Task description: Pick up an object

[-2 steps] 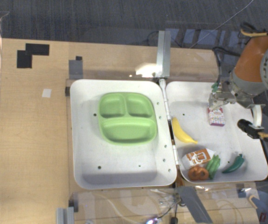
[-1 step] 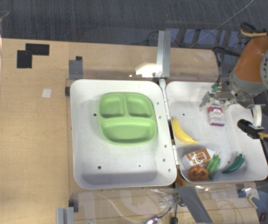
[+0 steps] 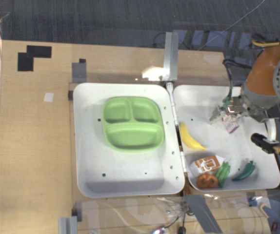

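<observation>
At the right of the frame, the tool (image 3: 226,110) hangs over the upper part of the right bin (image 3: 198,101), with a small white-and-pink packet (image 3: 231,125) just beside its tips — whether it is spread or pinching cannot be told. Lower in that bin lie a banana (image 3: 190,139), a brown-and-white carton (image 3: 208,164) and green peppers (image 3: 244,170). A green divided plate (image 3: 132,123) sits in the left bin (image 3: 89,145) on the desk (image 3: 28,130).

Bright, even overhead light — glare on the bench (image 3: 152,73), soft shadows inside the left bin (image 3: 89,130), slight softness throughout.
</observation>
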`<state>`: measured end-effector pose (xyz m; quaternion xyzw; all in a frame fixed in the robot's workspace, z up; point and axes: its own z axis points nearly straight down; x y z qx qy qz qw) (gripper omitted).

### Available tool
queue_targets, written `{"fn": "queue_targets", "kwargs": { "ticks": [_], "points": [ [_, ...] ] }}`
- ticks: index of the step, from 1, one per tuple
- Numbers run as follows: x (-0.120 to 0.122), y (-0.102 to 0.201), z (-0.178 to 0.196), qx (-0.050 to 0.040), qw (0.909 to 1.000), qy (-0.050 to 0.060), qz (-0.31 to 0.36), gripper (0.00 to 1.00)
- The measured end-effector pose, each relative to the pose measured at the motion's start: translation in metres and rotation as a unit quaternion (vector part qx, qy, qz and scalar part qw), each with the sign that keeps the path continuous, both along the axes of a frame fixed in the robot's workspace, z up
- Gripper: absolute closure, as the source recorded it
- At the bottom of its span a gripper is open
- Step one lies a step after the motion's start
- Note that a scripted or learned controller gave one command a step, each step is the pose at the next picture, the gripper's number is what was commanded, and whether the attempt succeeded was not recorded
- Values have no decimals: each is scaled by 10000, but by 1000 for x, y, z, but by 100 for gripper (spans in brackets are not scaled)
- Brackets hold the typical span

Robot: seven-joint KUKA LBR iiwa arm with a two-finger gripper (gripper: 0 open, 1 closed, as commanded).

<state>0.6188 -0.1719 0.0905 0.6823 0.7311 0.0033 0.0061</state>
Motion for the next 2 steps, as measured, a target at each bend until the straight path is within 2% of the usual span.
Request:
{"fn": "queue_targets", "kwargs": {
  "ticks": [1,2],
  "points": [
    [3,2,13,11,10000,-37,10,100],
    [52,64,84,13,9999,31,148,100]
  ]
}}
